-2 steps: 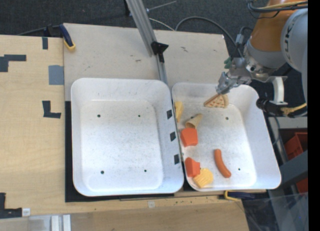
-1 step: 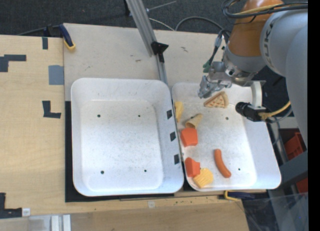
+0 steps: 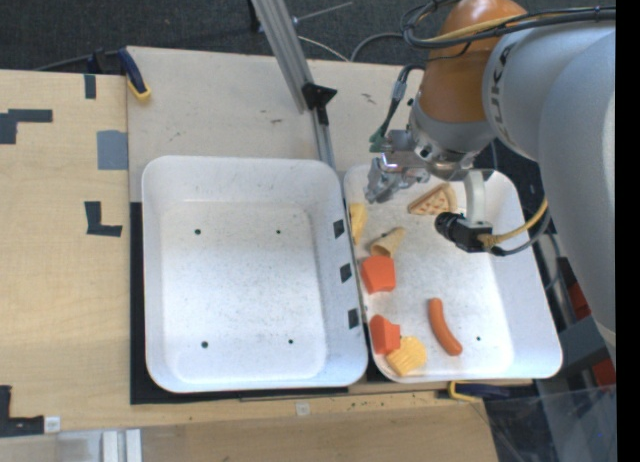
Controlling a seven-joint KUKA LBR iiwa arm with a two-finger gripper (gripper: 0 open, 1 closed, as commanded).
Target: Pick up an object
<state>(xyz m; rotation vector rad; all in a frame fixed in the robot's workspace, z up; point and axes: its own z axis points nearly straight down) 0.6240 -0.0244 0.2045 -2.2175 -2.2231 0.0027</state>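
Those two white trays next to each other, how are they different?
The left tray looks wider, while the right tray looks narrower. The left tray's floor shows only dark specks and a few dots; the right tray holds small toy foods, among them a sausage, an orange block and a cone. The arm's gripper hangs over the right tray's far corner, not the left. Both are shallow, white and round-cornered.

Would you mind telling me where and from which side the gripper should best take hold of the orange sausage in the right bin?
Probably across the middle of the sausage, from straight above: it lies flat and alone on the right bin, long and narrow.
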